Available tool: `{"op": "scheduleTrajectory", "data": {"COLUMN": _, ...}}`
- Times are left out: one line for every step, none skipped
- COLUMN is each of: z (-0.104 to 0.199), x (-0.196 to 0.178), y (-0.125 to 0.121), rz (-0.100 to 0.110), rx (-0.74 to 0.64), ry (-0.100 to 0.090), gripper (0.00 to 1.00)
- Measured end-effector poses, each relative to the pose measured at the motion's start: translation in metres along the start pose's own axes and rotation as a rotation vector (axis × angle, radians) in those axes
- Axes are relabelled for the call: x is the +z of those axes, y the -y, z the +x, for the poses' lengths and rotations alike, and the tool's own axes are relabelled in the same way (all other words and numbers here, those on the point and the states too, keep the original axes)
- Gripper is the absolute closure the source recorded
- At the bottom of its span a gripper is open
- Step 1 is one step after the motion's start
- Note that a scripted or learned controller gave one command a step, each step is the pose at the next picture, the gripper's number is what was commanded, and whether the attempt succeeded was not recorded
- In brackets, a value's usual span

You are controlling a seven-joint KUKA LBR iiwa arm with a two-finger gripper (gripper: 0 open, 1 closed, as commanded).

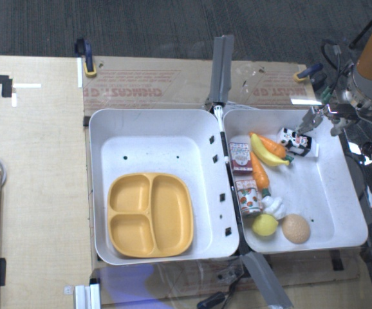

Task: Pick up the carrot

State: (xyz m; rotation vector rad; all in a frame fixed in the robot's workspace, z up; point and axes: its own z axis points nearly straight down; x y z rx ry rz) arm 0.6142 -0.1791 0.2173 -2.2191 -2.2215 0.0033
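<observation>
Two bins, clutter all in right bin [340,192]. Carrot [259,170] lying near that bin's left wall, just right of small red-labelled packet [239,156], top end touching banana [268,153]. Second orange piece [273,147] resting on banana, maybe another carrot, hard to tell. Below carrot: second packet [248,197], white lump [273,205], lemon [264,224], egg [295,228]. Gripper [318,118] hovering over bin's upper right, above black-and-white toy [295,141], nothing seen between fingers; spread or closed cannot tell, too blurred. Risks, judged: grabbing banana or orange piece instead due to crowding; fingers striking packet or left wall; carrot rolling off if pinched near tapered end.
</observation>
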Motion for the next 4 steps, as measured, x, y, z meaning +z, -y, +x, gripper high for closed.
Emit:
{"op": "scheduleTrajectory", "data": {"z": 0.066, "x": 0.080, "y": 0.025, "rz": -0.001, "rx": -0.255, "ry": 0.000, "gripper": 0.00}}
{"op": "scheduleTrajectory", "data": {"z": 0.079, "x": 0.121, "y": 0.054, "rz": -0.010, "rx": -0.259, "ry": 0.003, "gripper": 0.00}}
{"op": "scheduleTrajectory", "data": {"z": 0.079, "x": 0.112, "y": 0.053, "rz": -0.010, "rx": -0.255, "ry": -0.001, "gripper": 1.00}}
{"op": "scheduleTrajectory", "data": {"z": 0.130, "x": 0.026, "y": -0.001, "rz": -0.001, "rx": 0.052, "ry": 0.002, "gripper": 1.00}}
